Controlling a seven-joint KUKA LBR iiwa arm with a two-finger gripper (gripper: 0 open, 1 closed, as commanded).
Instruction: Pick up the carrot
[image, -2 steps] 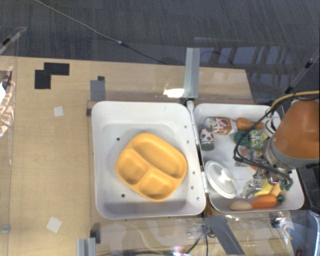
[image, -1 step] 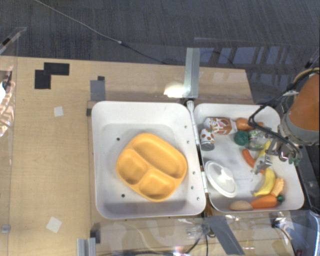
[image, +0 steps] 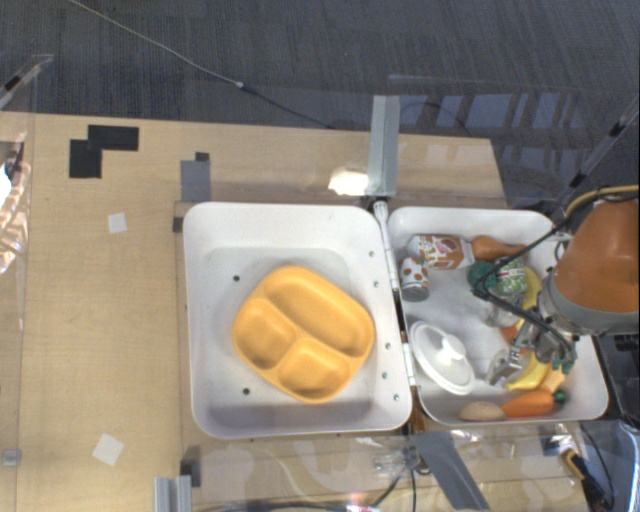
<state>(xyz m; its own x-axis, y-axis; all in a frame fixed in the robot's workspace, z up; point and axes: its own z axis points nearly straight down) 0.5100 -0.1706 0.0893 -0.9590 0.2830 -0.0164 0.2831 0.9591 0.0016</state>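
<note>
Camera view: gripper (image: 520, 358) low in the right bin (image: 590, 405), just above the banana (image: 530, 377) and close over the carrot (image: 528, 404), which lies orange along the bin's near wall beside a beige potato-like piece (image: 481, 410); impossible to tell how the gripper is set amid the clutter. Likely the approach step, with nothing visibly held; next move calls for shifting slightly toward the near wall, lining up across the carrot and closing without catching the banana. Left bin (image: 200, 330) holding a yellow divided plate (image: 303, 332), well apart.

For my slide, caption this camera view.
Gripper poised above the carrot in the right bin.
</note>
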